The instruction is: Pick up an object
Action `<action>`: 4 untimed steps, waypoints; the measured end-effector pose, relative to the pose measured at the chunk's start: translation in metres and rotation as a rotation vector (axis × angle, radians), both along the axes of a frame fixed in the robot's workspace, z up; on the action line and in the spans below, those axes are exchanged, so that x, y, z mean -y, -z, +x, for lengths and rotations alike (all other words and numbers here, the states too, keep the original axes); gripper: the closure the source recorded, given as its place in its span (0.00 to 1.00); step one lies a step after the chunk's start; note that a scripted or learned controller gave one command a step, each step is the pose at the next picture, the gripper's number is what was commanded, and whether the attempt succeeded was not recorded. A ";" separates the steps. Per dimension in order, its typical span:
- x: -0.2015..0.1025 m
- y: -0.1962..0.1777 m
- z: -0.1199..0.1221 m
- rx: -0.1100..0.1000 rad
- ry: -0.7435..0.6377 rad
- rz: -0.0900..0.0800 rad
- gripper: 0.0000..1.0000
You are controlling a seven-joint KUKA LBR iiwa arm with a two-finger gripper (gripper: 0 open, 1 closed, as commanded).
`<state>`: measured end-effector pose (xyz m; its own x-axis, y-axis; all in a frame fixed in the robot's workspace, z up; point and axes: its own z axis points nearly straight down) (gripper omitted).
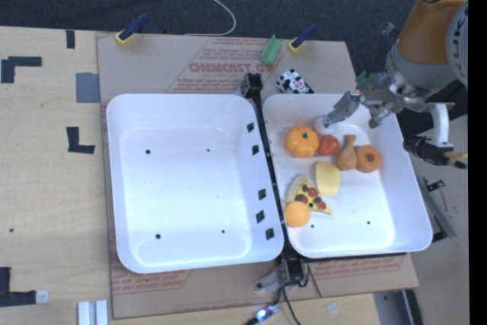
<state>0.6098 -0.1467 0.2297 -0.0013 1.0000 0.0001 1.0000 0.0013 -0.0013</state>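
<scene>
A grey robot arm with an orange band reaches in from the right, above the far edge of the right bin (415, 236). Its gripper (358, 110) hangs over the bin's upper right part, with two pale fingers spread wide apart and nothing between them. One finger (336, 113) points left toward the toys; the other sits nearer the wrist.

The task is to pick up an object, and all candidates lie in the right bin. The step in hand looks like the approach: the claw is above and to the right of the cluster, touching nothing. The next move would likely call for shifting the claw left and toward the near side, lining it up over a single piece, then lowering it. The pieces lie close together, so a clean grasp of one seems hard.

Counted, the right bin holds seven toy foods: one small orange pumpkin (301, 141), one red tomato (329, 145) just beside it, one tan drumstick-shaped piece (348, 154), one brown doughnut (369, 159), one pale yellow wedge (328, 179), one pizza slice (307, 195) and one orange ball (297, 215).

There are two white bins; the left bin (122, 179) sits alongside. One black-and-white toy (292, 82) lies outside, behind the bins.
</scene>
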 end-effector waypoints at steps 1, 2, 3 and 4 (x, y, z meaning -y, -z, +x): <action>-0.075 0.049 -0.034 -0.008 -0.005 0.004 0.00; -0.046 0.149 -0.054 0.001 0.003 -0.003 0.00; -0.043 0.145 0.003 0.005 -0.001 -0.001 0.00; -0.044 0.150 0.051 -0.040 0.007 0.000 0.00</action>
<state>0.6609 -0.1030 0.0795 0.0062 1.0000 0.0002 0.9991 -0.0061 -0.0415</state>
